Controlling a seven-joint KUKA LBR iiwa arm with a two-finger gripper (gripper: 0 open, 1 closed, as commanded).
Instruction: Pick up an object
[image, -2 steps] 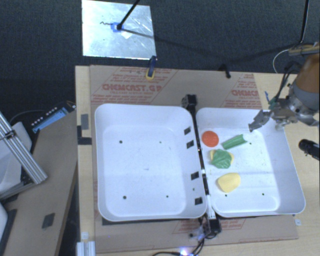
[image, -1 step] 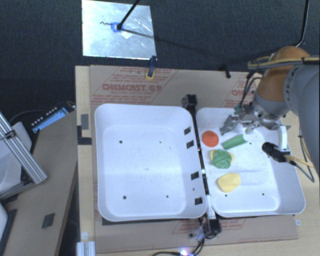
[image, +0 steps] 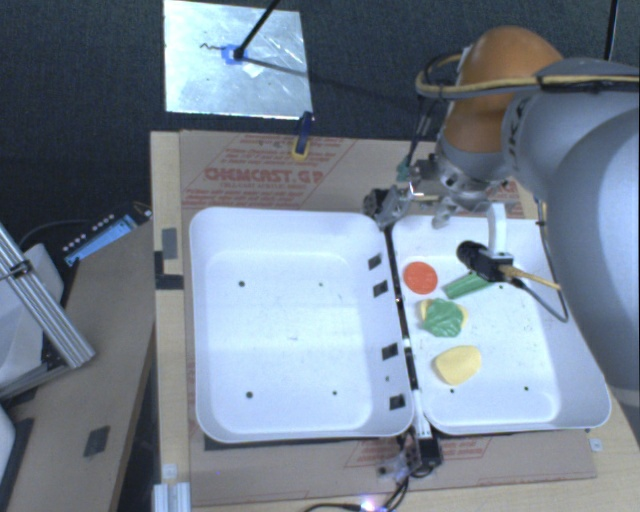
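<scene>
Over the bench, camera view: both bins are seen from above at a slant; they are set side by side and joined along a seam marked by small black clips (image: 381, 290)
Left bin (image: 290, 330): white and shallow; a few dark dots are scattered over its floor
Right bin (image: 525, 385): white and shallow; four small things are gathered in its left half, near the seam
Disc (image: 420, 277): orange-red and round; laid flat, closest to the seam of the four
Stick (image: 463, 286): green; laid at a slant just right of the disc; its upper end is covered by part of the robot
Lump (image: 442, 318): green with a pale yellow patch; placed just in front of the disc, whether touching it cannot be told
Wedge (image: 457, 364): yellow and rounded; placed in front of the lump, a little apart from it
Arm (image: 585, 160): grey, with an orange band (image: 500, 70) above the wrist; brought in from the right and bent down over the back of the right bin
Claw (image: 415, 200): held at the back rim of the right bin, near the far end of the seam; kept apart from all four things, behind the disc; whether it is released or clenched cannot be told from this angle
Card (image: 260, 172): brown, printed in red; laid under both bins
Foil (image: 235, 60): a silvery square sheet; placed behind the bench on dark ground
</scene>
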